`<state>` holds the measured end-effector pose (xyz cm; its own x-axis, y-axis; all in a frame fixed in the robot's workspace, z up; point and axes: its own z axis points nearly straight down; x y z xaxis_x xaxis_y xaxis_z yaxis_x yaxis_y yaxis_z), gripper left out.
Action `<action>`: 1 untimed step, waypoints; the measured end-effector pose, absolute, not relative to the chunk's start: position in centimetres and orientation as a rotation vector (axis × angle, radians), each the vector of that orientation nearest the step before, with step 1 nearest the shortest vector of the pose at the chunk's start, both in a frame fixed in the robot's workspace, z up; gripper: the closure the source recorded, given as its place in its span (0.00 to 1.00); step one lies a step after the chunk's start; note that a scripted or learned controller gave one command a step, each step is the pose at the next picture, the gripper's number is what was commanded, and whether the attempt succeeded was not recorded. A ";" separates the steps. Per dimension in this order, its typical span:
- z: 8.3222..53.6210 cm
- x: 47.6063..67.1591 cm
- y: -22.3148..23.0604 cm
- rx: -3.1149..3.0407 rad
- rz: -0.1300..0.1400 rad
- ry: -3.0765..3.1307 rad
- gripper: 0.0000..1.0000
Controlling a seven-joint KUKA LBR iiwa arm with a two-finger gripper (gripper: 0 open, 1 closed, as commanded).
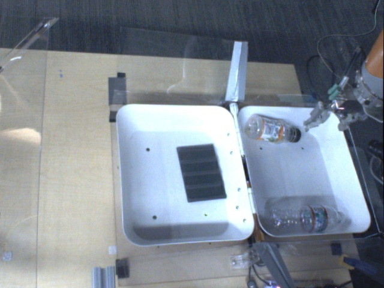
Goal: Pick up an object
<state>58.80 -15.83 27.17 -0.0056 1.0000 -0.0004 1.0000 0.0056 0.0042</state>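
White bins are being carried side by side on the wooden desk (pixel 72 161). A black ridged pad (pixel 201 172) is being held in the left bin (pixel 129 161). Two clear plastic bottles are lying in the right bin (pixel 354 179): an orange-labelled bottle (pixel 273 129) near the far wall and a second bottle (pixel 303 216) near the front. The claw (pixel 330 114) is being held over the far right corner, grasping nothing; its spread cannot be told.

arm (pixel 373 71): grey body, orange band above wrist. hand (pixel 332 114): bare grey metal with thin pale fingers (pixel 316 117), small teal-green fitting on its upper side. dark cables loop behind the wrist
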 end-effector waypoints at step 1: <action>8.8 61.3 -14.8 1.882 0.008 2.505 0.00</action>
<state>61.34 -14.76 8.75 -0.2783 0.9605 -0.0037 0.9605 0.2783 0.0095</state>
